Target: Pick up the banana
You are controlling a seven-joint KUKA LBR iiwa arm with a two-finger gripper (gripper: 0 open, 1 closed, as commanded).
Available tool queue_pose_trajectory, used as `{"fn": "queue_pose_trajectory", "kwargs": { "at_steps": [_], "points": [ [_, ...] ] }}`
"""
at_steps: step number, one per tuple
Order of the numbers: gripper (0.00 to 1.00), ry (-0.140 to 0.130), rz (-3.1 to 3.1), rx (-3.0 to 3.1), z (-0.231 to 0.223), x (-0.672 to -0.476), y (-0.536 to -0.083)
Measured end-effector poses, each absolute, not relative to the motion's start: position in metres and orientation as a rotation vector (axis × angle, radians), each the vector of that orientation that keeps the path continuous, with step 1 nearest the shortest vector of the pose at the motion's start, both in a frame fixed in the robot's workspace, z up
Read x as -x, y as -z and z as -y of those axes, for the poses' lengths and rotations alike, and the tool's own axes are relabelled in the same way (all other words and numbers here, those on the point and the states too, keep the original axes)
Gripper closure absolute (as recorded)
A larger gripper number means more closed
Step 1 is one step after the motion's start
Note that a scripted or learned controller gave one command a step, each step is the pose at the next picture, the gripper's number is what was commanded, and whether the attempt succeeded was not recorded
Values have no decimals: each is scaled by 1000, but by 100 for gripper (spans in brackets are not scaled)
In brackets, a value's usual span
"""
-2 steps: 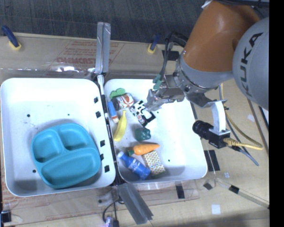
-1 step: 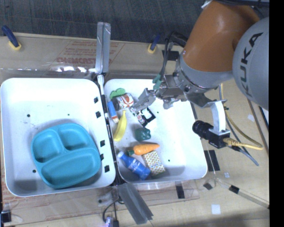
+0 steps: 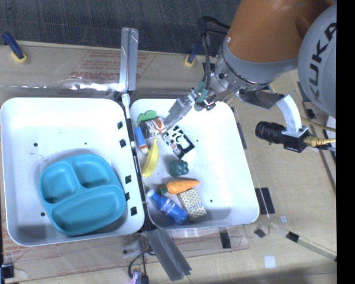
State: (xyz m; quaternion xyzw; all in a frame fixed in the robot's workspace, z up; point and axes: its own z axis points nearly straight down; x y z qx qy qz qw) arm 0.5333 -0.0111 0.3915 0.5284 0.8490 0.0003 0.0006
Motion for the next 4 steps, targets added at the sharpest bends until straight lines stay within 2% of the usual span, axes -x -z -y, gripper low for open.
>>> {"fn": "queue_pose_trajectory", "kwargs": {
  "at_steps": [1, 2, 3, 4],
  "points": [
    [0, 5, -2664, -1671, -45, -513, -234],
    [0, 5, -2657, -1683, 21, -540, -191],
    [0, 4, -2657, -1682, 21, -540, -191],
    [0, 1, -2625, -1726, -9, -544, -192]
  ]
}}
